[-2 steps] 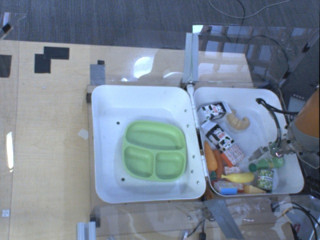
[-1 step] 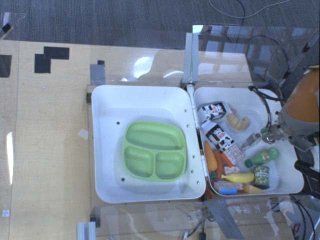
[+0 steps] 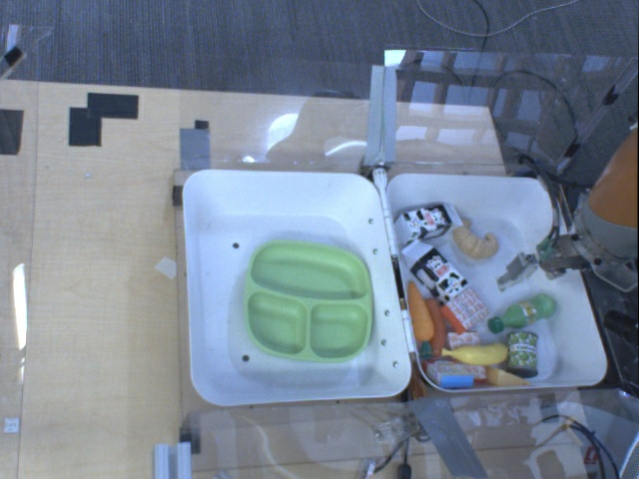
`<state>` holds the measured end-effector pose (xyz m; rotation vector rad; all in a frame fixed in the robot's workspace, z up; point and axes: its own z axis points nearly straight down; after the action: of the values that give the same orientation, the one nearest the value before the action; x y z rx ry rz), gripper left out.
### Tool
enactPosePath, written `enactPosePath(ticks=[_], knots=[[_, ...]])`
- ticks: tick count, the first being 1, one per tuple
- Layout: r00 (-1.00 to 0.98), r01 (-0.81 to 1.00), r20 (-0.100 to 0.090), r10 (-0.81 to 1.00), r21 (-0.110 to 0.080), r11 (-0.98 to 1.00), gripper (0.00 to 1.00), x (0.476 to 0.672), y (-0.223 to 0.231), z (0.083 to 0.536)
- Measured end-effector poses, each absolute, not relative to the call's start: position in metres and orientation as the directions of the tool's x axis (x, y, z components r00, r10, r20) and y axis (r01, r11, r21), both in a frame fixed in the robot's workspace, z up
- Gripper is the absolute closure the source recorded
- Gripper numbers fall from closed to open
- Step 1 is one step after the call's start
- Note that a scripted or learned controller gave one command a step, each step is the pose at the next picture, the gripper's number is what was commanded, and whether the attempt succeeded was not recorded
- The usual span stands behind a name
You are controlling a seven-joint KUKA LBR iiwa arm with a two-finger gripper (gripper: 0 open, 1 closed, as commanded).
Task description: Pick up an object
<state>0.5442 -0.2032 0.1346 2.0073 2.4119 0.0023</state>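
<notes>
My gripper [image 3: 521, 267] hangs over the right side of the right bin [image 3: 569, 372], at the end of the grey arm with the orange band [image 3: 611, 196]. Nothing shows in its grasp. Just below it lies a green bottle [image 3: 522, 313], and to its left a tan croissant [image 3: 474, 243]. Two cow-patterned cartons [image 3: 426, 222] [image 3: 439, 273] lie in the bin's left half. Along the front of the bin are an orange carrot [image 3: 422, 313], a yellow banana [image 3: 475, 354] and a small green can [image 3: 522, 351].
The left bin [image 3: 205, 267] holds a green divided plate [image 3: 308, 300] in its middle. A metal post [image 3: 379, 118] stands behind the seam between the two bins. Cables run behind and to the right of the right bin.
</notes>
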Motion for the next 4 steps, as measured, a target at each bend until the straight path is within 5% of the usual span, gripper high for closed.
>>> enactPosePath(ticks=[1, 2, 3, 4], knots=[[0.078, 0.997, 0.0, 0.997, 0.001, -0.078, 0.0, 0.532, -0.175, 0.11], [0.15, 0.989, 0.0, 0.989, 0.001, -0.15, 0.0, 0.589, -0.163, 0.092], [0.14, 0.99, -0.002, 0.99, 0.002, -0.14, 1.0, 0.591, -0.162, 0.101], [0.185, 0.983, 0.0, 0.983, 0.001, -0.185, 1.0, 0.611, -0.102, 0.116]])
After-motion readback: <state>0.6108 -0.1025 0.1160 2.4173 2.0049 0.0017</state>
